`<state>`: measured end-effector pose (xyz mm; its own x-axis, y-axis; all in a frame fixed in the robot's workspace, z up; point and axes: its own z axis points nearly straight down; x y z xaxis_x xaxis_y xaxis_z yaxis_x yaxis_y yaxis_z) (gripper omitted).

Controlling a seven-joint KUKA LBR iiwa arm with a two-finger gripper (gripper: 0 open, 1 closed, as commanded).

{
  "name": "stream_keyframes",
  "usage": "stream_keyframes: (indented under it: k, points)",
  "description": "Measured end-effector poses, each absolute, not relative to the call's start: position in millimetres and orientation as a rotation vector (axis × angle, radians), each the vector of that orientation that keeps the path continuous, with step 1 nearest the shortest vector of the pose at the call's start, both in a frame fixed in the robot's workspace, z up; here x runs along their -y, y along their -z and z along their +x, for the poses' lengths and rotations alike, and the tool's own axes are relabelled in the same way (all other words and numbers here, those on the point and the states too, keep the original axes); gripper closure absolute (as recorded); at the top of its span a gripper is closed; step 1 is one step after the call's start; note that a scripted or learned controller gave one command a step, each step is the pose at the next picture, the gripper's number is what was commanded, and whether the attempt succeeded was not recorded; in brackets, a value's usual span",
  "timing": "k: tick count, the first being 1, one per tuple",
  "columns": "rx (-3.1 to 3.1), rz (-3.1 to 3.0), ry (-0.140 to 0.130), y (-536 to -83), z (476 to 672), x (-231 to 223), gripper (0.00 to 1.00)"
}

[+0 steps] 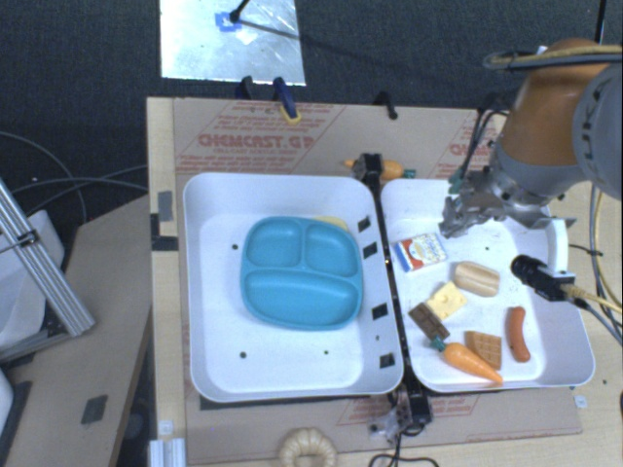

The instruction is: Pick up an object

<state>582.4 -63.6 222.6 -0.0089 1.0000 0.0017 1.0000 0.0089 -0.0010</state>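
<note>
Gripper: I'm seeing the gripper [456, 224] hovering over the right bin [581, 334]; its opening, I cannot tell.
Carton: the small carton [421, 252] is lying just below-left of it, apart.

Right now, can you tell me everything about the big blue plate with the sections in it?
The light blue plastic divided plate lies flat in the left white bin, near its middle. It is a rounded rectangle with three compartments: two smaller ones at the far side, one long one at the near side. It looks smooth. Something pale yellow peeks out at its far right edge.
</note>
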Motion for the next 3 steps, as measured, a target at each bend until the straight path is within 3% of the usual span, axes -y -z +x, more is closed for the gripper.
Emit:
stream_keyframes:
  k: [2, 3]
  points:
    - [2.23, -2.211, 0.0, -213.8, 560.4, -28.7, 1.0]
    - [2.228, -2.213, 0.001, -221.3, 546.8, -44.6, 1.0]
